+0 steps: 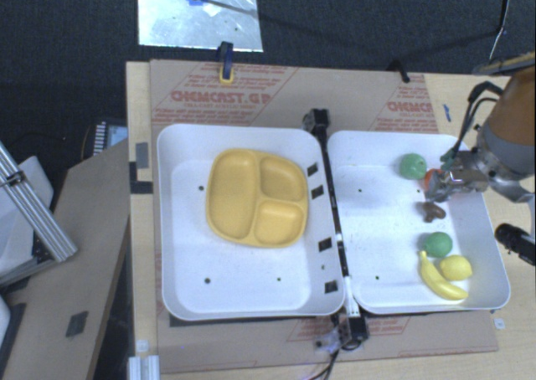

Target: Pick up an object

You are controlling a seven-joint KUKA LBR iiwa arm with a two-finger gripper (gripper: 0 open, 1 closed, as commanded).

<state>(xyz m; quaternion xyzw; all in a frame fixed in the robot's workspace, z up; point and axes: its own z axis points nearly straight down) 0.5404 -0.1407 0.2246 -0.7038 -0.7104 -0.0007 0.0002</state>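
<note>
My arm (512, 123) came in from three o'clock, grey with the orange band above the wrist, and my gripper (439, 187) hung over the right bin (368, 290) near that bin's two o'clock region. Whether the gripper was open, closed or gripping something, I could not tell; it was too small and cluttered from above. A spot of orange-red (430, 176) showed right at the gripper, though I could not say if it was an object or part of the tool.

At about eleven o'clock from the gripper, just beside it, sat a green ball (411, 166). At six o'clock, directly beneath the gripper, lay a small brown object (433, 212) (its shape was too blurred to name). Farther toward six o'clock, a second green round object (436, 243) rested on the bin floor, with a yellow lemon (456, 267) at its four o'clock and a banana (439, 279) touching the lemon and curving along the bin's lower right.

The left bin (184, 286), at nine o'clock from the gripper, carried a yellow divided tray (255, 197) with three compartments near its middle.
</note>
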